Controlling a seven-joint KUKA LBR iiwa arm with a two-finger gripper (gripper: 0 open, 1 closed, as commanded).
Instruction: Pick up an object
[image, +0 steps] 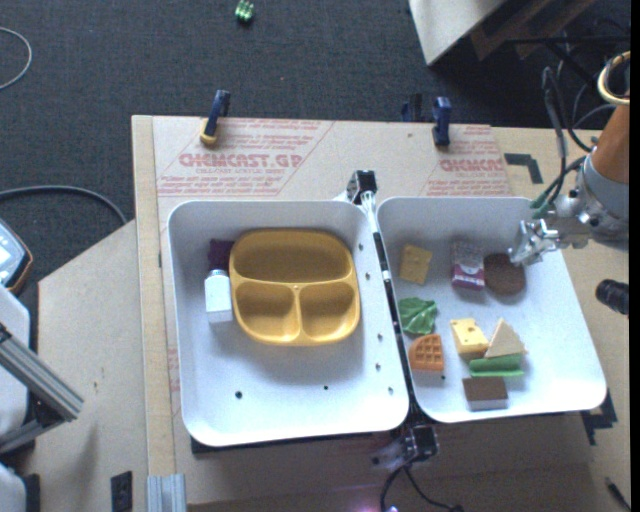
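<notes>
My gripper (527, 247) hangs over the upper right part of the right bin (575, 330), just above and to the right of a round brown patty (505, 276). Nothing can be seen held in it. Left of the patty lie a dark red packet (467, 266) and a yellow cracker square (415, 263). Lower in that bin are a green leaf (417, 315), an orange waffle (427, 353), a yellow cheese block (467, 336), a tan wedge (505, 340), a green bean pod (497, 365) and a brown block (487, 392).
The left bin (290, 400) holds a yellow divided plate (293, 285), a small white bottle (218, 296) and a dark purple item (220, 250) at the plate's left. Two clamps (214, 117) (441, 120) stand on the board's far edge. Cables run at the right.
</notes>
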